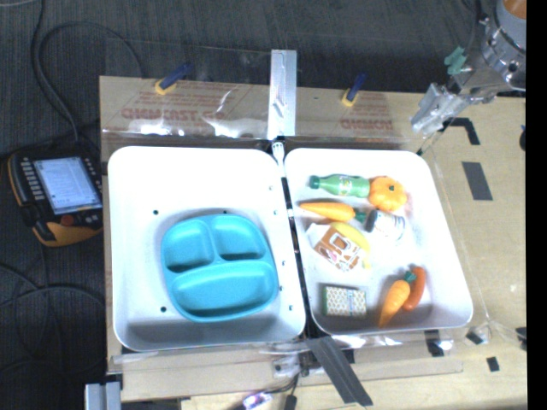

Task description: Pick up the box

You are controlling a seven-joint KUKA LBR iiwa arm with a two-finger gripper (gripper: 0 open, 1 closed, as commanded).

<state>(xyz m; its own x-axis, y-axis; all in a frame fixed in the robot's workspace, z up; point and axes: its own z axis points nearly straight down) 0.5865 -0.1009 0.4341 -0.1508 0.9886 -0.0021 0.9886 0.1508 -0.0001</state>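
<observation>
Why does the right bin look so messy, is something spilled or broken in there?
Nothing looks spilled or broken. The right bin is simply crowded: a green bottle, an orange fruit, carrots and a tilted box lie jumbled together. The left bin holds a blue tray lying flat.

pincer (427, 114) above right bin's (444, 220) far corner, box (344, 300) inside

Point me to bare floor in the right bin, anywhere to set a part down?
Little room. One bare patch sits in the front left corner of the right bin, left of the small box; another lies along the right wall, above the carrots. The back half is crowded: green bottle, orange fruit, snack packet.
</observation>
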